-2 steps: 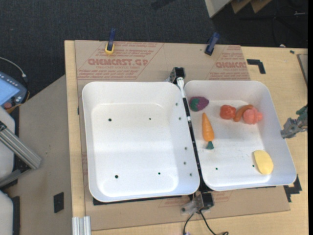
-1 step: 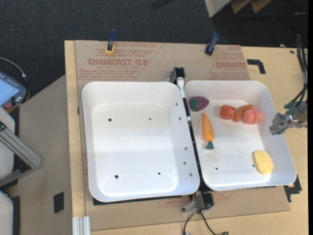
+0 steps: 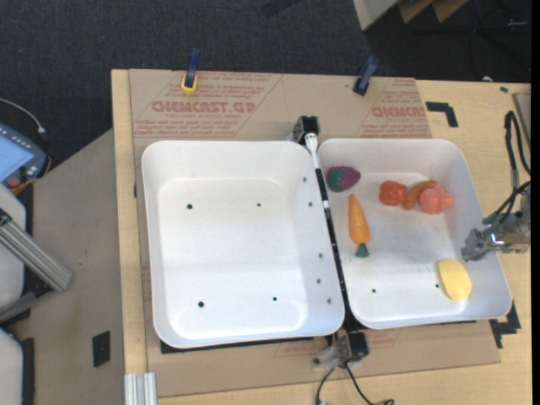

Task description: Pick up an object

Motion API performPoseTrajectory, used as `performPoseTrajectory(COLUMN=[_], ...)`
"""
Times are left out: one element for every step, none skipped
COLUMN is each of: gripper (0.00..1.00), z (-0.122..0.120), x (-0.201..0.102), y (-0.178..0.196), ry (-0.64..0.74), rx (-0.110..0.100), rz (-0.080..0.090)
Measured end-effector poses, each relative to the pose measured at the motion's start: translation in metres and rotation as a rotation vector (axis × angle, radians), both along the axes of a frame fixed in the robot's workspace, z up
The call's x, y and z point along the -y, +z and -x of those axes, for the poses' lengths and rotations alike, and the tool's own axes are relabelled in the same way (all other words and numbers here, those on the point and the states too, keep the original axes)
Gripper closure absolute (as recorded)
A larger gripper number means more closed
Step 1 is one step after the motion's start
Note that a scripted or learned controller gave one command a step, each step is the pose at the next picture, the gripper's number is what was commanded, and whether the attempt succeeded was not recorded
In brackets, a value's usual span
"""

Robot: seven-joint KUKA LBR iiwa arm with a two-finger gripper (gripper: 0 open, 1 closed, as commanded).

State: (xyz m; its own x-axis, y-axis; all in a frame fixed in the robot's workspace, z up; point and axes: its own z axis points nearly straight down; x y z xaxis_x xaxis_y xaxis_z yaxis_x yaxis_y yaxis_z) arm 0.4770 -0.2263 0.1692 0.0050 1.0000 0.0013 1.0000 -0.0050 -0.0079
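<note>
Right now my jaws (image 3: 483, 245) sit at the right rim of the right bin (image 3: 405, 312), in the right middle of the frame, and nothing lies between them; whether they are wide or narrow I cannot tell from this slant. All the candidates are in that bin: a yellow lemon-like piece (image 3: 455, 279) toward the lower right, closest to me; an orange carrot (image 3: 358, 220) lying lengthwise near the bin's left wall; a purple-and-green piece (image 3: 342, 177) above it; and a red-orange cluster (image 3: 415, 196) near the top. The left bin (image 3: 169, 167) holds none of them. I judge the yellow piece the best pick: near, alone, clear of the walls. To do it well, I should centre over it, straddle its narrow side, descend fully, then close before lifting straight up.
</note>
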Motion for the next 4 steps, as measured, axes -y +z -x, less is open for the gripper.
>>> performPoseTrajectory(gripper=[1.0,1.0,1.0,1.0], z=[-0.054,0.001,-0.013,0.0], x=[-0.047,0.0,-0.042,0.0], y=[0.083,0.012,0.103,0.024], ry=[0.01,-0.001,0.011,0.001], rx=[0.016,0.001,0.018,0.002], rz=[0.004,-0.001,0.004,0.0])
